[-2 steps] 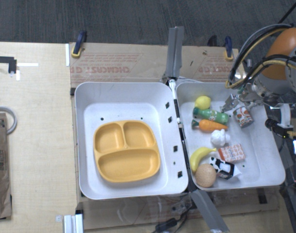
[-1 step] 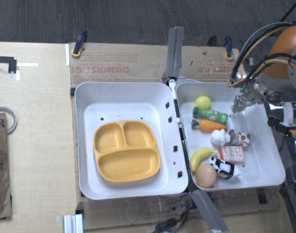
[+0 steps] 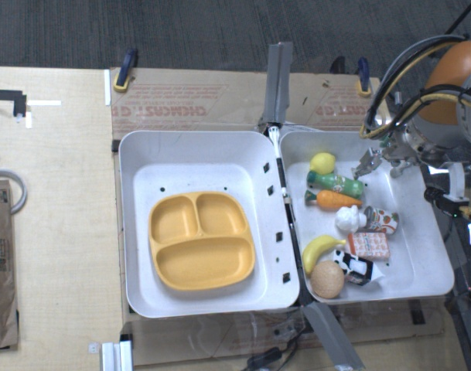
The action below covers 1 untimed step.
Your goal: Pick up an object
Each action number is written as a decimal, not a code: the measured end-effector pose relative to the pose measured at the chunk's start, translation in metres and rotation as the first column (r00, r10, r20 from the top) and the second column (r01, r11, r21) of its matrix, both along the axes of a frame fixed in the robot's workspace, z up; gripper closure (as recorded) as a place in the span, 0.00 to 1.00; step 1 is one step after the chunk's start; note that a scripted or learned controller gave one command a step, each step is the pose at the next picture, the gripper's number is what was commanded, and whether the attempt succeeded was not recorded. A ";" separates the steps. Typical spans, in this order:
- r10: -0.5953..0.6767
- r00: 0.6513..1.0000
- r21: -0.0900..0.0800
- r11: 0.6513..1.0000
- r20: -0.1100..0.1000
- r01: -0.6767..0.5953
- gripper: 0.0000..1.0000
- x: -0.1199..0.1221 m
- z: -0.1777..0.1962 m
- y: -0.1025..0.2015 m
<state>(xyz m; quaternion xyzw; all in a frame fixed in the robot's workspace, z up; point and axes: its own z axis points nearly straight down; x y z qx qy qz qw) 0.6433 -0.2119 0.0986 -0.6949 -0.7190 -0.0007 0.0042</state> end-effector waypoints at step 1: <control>-0.008 1.000 -0.008 1.000 0.002 0.008 0.00 -0.021 0.051 0.095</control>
